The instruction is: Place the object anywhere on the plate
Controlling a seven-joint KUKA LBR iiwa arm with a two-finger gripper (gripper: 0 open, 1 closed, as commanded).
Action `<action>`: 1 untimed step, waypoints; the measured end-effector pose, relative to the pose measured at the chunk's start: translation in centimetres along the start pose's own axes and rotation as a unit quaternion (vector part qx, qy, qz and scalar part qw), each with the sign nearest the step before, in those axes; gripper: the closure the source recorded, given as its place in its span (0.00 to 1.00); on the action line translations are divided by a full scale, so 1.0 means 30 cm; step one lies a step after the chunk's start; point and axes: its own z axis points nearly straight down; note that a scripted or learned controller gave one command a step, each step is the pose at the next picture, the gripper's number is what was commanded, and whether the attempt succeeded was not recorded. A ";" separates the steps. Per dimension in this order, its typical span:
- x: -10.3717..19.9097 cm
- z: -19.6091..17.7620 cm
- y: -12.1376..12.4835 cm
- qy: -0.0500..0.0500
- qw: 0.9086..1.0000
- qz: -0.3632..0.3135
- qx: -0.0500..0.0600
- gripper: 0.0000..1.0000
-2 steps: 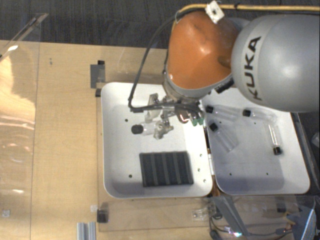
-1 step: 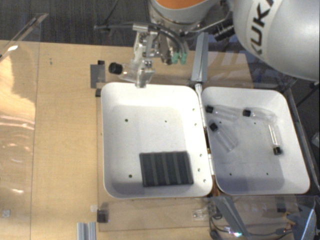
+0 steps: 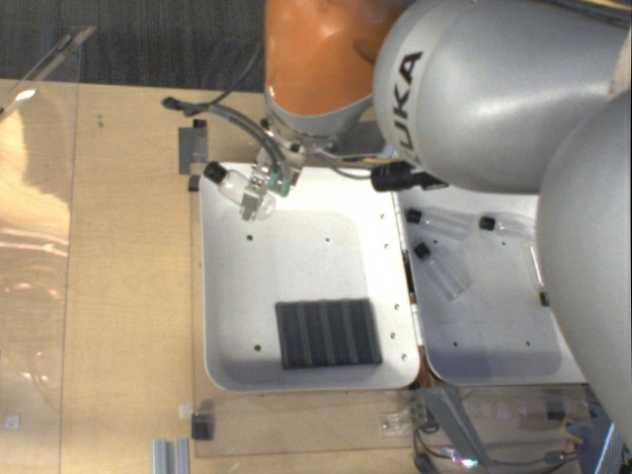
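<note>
While the arm (image 3: pixel 474 87) leaned over the left bin (image 3: pixel 296 255), its gripper (image 3: pixel 253 203) hung at the far left corner of that bin, pointing down and to the left. Whether the gripper was spread or pressed together, I could not tell, because its tip was small and pale against the white floor. A clear bottle (image 3: pixel 227 181) with a black cap (image 3: pixel 211 173) lay across the same corner, its cap end toward the bin's rim and its other end meeting the gripper. It was not possible to see if the bottle was pinched or just beside the gripper. The dark ribbed plate (image 3: pixel 328 334) lay flat in the near part of the left bin, well apart from the bottle. In the right bin (image 3: pixel 494 314), several clear pieces (image 3: pixel 439 230) with black ends were hard to make out, since they were almost the colour of the floor. The big arm covered the far and right parts of this bin.
</note>
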 end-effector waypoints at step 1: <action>-0.180 0.396 0.074 0.000 0.998 0.057 0.000 1.00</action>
